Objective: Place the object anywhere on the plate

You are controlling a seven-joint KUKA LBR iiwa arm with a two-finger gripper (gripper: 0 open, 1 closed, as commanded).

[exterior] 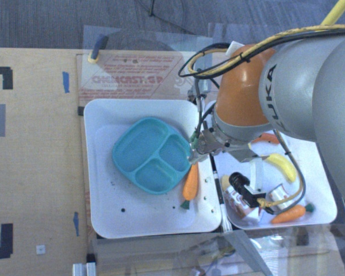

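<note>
A teal divided plate (151, 154) lies in the left white bin (103, 211). An orange toy carrot (190, 183) with a green tip rests on the bin floor just off the plate's right rim, pointing toward the front. My gripper (196, 150) hangs over the plate's right edge, right above the carrot's upper end, mostly hidden under the grey and orange wrist. Nothing lies on the plate.
The right bin (328, 211) holds a yellow banana (282, 165), a second carrot (287, 214) near the front, and an orange piece (268, 137) partly under the arm. A ridge (217, 200) separates the two bins. The arm covers most of the right side.
</note>
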